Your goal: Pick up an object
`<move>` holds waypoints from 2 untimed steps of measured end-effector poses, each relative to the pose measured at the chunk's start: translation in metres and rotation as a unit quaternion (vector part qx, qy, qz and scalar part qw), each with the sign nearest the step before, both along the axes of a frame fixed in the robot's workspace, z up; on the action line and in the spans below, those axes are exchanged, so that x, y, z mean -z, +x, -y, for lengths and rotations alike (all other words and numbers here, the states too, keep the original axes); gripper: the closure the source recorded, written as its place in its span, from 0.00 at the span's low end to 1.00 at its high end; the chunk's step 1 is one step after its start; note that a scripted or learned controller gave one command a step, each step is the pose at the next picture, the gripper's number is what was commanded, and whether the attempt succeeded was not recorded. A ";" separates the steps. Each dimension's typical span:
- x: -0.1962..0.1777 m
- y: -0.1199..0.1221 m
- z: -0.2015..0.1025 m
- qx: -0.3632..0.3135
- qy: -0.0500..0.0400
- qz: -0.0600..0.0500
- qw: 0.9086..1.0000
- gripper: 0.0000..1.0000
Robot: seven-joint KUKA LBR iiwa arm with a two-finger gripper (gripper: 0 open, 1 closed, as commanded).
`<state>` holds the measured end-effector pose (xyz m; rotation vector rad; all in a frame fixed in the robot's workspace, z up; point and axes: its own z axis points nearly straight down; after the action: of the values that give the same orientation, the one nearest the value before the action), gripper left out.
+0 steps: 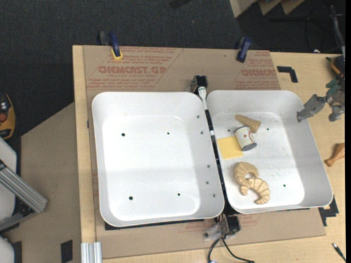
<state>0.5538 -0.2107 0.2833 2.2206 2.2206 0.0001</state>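
Observation:
The right bin point(307, 163) holds a tan croissant point(252, 182) near its front. A flat yellow square point(229, 147) lies by the bin's left wall. Just right of the square is a small grey and white cylinder point(246, 137) on its side. Behind the cylinder lies a tan cone-shaped piece point(248, 122). My gripper point(310, 108) shows as a grey shape at the far right, above the right bin's back right rim. It is apart from all the objects, with nothing seen in it.
The left bin point(104, 147) sits beside the right one, with a black divider strip point(211, 141) between them. Two blue clamps point(115, 44) point(243, 48) hold the cardboard base at the back. A small brown item point(335, 156) lies outside the right bin.

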 end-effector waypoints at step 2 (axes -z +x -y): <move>0.204 -0.053 -0.085 0.002 0.002 -0.005 1.000 0.00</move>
<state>0.5008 -0.1254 0.0791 2.2308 2.2240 -0.0058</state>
